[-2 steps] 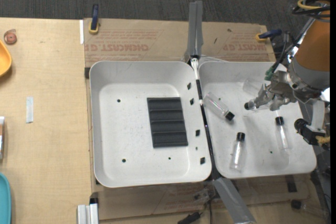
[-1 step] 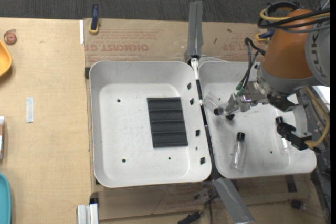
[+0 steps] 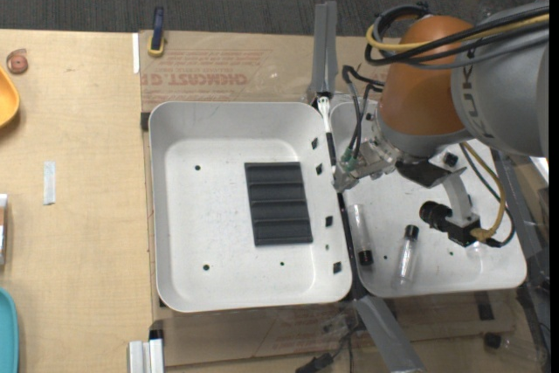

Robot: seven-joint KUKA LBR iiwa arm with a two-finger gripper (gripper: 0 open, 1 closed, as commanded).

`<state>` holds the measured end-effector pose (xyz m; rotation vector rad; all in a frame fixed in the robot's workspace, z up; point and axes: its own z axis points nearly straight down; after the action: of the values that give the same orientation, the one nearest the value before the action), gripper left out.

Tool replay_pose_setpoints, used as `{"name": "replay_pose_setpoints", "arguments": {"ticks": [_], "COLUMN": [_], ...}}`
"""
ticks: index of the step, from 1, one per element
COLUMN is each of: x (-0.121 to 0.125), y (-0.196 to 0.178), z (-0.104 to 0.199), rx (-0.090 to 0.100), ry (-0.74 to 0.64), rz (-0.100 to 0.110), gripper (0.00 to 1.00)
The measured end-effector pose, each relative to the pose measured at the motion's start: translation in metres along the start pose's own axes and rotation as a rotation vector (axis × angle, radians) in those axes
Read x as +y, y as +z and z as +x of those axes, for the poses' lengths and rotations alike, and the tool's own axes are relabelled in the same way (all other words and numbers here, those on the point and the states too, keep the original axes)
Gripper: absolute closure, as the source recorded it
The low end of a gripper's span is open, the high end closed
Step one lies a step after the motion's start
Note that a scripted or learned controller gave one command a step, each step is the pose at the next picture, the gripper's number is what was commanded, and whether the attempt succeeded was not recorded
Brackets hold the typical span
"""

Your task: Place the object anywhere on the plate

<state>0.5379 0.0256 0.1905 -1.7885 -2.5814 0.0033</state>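
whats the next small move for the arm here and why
Probably lower toward the clear tube in the right bin and try a grasp. The gripper hovers at the bin's left edge, by the divider, with nothing visibly held, while the black ridged plate in the left bin carries nothing yet.

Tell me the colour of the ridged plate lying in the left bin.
Black, or very dark grey, ridged plate against the white left bin; camera view shows it.
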Motion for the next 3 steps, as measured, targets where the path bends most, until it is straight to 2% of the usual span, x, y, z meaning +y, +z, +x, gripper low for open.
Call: {"name": "replay_pose_setpoints", "arguments": {"ticks": [1, 2, 3], "x": [0.011, 0.042, 0.120], "y": [-0.033, -0.028, -0.053], "z": [0.059, 0.115, 0.081], "rx": [-0.001, -0.001, -0.003], "ry": [0.121, -0.299, -0.850], "rz": [-0.001, 0.000, -0.004], "gripper": [1.00, 1.00, 1.00]}}
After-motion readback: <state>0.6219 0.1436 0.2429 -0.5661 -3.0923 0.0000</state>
